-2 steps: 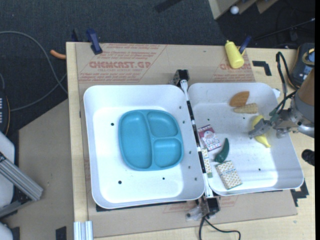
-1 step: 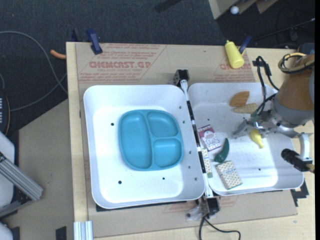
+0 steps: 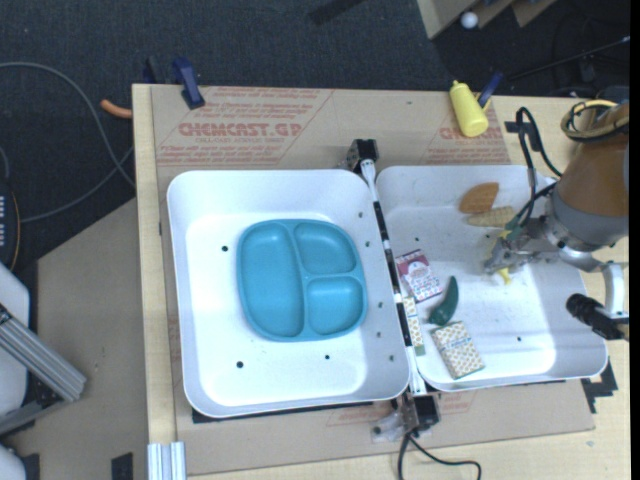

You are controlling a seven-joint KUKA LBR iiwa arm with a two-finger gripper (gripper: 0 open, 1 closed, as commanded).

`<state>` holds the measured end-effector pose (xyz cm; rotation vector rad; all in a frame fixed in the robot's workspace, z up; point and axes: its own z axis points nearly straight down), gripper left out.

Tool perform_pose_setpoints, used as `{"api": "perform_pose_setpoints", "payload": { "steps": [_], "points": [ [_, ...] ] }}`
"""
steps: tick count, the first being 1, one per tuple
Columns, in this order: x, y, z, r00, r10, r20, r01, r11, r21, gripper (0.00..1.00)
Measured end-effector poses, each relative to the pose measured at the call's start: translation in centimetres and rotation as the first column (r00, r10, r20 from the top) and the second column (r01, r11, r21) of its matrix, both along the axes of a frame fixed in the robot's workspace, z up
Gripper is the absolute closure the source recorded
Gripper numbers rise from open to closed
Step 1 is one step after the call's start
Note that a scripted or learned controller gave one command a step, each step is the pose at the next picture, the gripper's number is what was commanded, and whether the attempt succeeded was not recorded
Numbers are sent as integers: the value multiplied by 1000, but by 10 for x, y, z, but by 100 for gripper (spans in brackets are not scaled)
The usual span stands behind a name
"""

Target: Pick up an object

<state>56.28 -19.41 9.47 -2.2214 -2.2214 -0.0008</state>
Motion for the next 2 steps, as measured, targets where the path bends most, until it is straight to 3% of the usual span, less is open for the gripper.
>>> {"api": "perform_pose_setpoints", "payload": {
  "steps": [1,2],
  "points": [
    [24,64,-10,1000,2,1,-2,1000,0,100],
    [10,155,91,1000,3,2,-3,1000,1,100]
  ]
}}
